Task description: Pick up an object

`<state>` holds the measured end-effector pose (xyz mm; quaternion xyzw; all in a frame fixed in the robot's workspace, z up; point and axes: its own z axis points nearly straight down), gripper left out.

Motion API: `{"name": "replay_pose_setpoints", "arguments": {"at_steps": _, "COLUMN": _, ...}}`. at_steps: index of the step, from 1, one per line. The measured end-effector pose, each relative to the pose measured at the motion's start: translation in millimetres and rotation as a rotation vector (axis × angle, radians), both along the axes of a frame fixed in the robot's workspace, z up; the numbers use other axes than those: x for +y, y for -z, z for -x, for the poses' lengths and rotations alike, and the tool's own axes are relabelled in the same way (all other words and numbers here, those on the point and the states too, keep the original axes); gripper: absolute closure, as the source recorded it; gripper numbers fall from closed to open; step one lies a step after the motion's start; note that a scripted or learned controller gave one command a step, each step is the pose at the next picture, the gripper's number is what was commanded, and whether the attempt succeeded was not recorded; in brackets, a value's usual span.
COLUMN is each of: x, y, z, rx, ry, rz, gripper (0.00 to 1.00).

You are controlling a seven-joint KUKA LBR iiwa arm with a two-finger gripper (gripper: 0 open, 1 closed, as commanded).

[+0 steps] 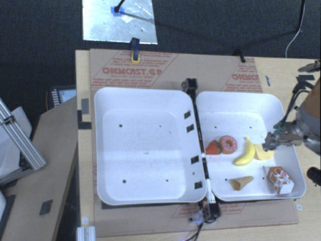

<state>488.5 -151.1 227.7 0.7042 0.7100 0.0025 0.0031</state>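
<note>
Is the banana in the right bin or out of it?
In. The banana lies flat on the floor of the right bin, beside the pink donut, with the tool just to its right.

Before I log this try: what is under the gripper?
The gripper sits over a yellow wedge beside the banana. The wedge's upper edge is covered.
</note>
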Motion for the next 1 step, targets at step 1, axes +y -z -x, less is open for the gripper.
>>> {"name": "replay_pose_setpoints", "arguments": {"at_steps": 1, "x": -2.2, "y": 3.5, "z": 1.2, "rx": 0.005, "ry": 0.005, "rz": 0.0, "gripper": 0.0}}
